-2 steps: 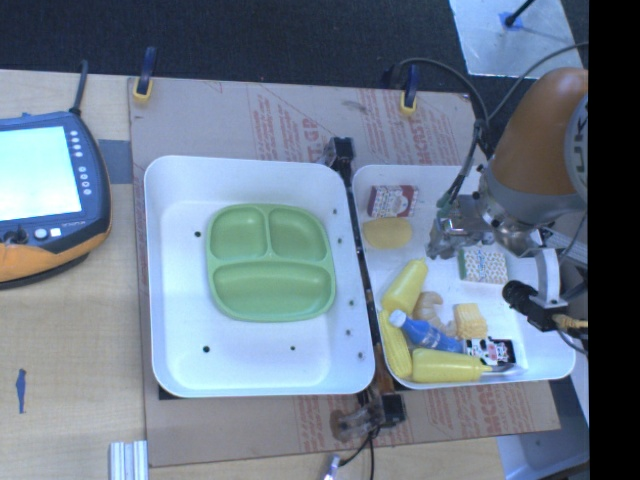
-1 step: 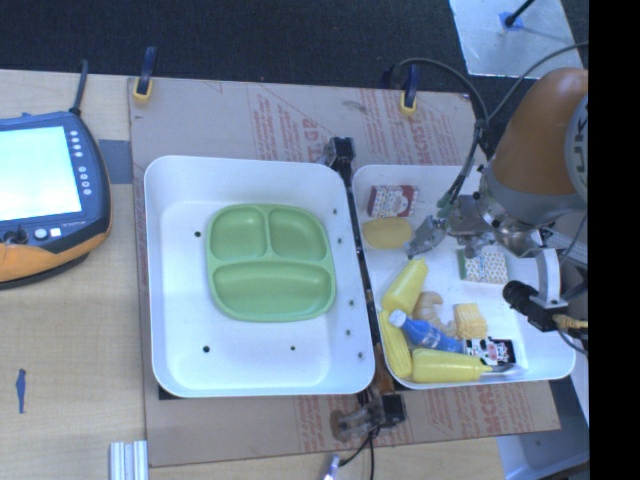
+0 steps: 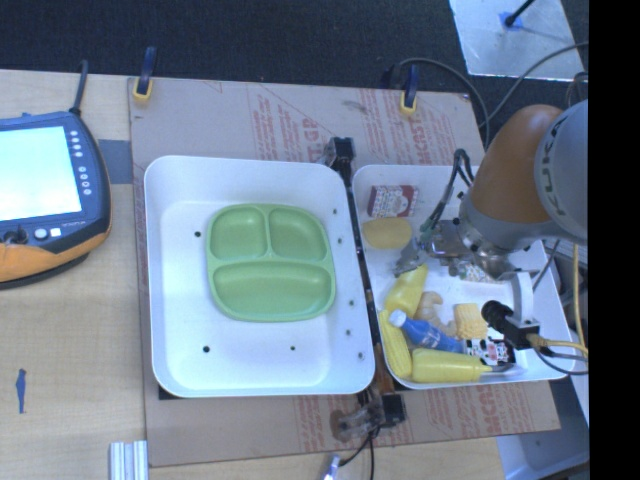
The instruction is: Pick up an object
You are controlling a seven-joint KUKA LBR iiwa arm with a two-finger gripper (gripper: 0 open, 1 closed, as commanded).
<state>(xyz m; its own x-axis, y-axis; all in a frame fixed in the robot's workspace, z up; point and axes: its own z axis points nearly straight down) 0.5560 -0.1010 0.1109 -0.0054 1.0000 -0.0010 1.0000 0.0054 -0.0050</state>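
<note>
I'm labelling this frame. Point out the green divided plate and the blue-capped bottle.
green divided plate [image 3: 270,263], camera view, on the wide lower compartment.
blue-capped bottle [image 3: 432,334], camera view, on its blue body.

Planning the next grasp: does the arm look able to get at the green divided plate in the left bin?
Probably yes. The green plate lies alone in the left bin, nothing above it. The arm is over the right bin, so it must cross the shared rim.

2 white bins [image 3: 160,268] sit on tan board [image 3: 290,118]. The divided plate [image 3: 270,261] is pale green. A blue-capped bottle [image 3: 432,336] lies among yellow items [image 3: 447,367]. The arm [image 3: 530,173] is grey with an orange band.
</note>
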